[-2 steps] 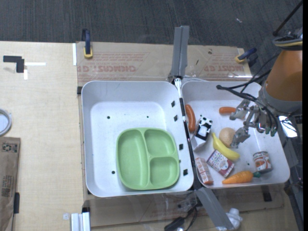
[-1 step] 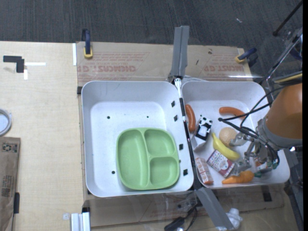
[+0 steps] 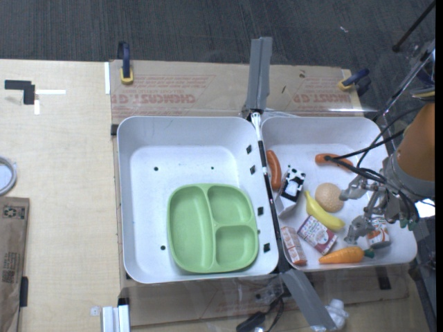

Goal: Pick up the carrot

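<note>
The carrot (image 3: 340,255), orange with a small green tip at its right end, lies near the front wall of the right bin (image 3: 332,128). My gripper (image 3: 356,209) hangs just above and a little to the right of it, over the bin's right side. Its two fingers stand apart, and between them I see bare bin floor. The gripper is open and holds nothing. A small orange and white item (image 3: 378,238) lies right beside the carrot's tip, partly under the gripper.
The right bin also holds a banana (image 3: 324,213), a tan round item (image 3: 329,196), a red-white packet (image 3: 317,234), a second packet (image 3: 293,246), a sausage (image 3: 274,169), a black-white toy (image 3: 294,183) and a red-orange piece (image 3: 325,159). A green divided plate (image 3: 213,227) sits in the left bin (image 3: 138,185).
</note>
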`<state>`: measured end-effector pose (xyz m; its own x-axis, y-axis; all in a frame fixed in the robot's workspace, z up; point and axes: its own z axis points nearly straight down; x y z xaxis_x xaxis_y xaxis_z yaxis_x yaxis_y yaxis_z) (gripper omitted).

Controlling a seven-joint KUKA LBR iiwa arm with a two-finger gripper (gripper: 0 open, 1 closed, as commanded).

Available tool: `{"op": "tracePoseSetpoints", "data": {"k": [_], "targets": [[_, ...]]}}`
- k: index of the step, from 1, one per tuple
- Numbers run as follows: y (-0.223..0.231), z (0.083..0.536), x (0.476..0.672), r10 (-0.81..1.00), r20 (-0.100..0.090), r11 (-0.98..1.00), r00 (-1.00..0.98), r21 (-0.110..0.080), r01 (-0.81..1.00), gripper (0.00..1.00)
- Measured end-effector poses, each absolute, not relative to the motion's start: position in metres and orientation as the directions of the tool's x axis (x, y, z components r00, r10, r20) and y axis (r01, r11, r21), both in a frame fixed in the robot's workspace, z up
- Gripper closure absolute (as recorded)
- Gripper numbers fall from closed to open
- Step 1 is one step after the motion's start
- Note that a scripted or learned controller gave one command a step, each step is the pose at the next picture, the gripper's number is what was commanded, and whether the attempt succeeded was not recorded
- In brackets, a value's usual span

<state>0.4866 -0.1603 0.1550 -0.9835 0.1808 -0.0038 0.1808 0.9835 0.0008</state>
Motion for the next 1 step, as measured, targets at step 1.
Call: {"op": "tracePoseSetpoints", "data": {"k": [1], "targets": [[-0.1726,0.1812,0.5759,-0.090,-0.007,0.996,-0.996,0.000,-0.090,0.00]]}}
